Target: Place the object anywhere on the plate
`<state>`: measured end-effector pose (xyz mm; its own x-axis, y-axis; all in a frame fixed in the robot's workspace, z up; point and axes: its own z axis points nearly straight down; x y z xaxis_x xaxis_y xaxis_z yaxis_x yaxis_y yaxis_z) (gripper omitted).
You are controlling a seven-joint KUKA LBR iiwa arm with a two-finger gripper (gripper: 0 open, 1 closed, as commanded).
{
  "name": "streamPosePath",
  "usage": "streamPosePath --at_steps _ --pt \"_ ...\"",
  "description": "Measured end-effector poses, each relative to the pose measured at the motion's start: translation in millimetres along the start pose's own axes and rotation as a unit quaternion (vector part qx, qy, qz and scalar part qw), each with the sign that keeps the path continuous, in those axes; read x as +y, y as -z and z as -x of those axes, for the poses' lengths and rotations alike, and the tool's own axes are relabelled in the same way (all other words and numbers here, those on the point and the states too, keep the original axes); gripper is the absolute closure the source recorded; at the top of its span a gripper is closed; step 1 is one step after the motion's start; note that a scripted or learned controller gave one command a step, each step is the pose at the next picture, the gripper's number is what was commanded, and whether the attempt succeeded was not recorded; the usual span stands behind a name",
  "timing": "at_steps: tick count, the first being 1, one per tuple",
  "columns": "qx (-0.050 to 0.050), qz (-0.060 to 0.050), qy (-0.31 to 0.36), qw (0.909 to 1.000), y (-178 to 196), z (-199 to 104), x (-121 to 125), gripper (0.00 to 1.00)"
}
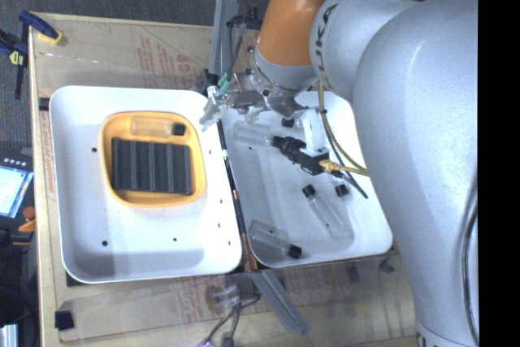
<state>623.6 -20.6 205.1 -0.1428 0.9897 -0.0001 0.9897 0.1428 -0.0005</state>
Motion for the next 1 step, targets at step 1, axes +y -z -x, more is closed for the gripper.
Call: streamPosePath --at_steps 1 --pt "0.0 0.0 0.0 1.0 0.0 0.0 0.0 0.0"
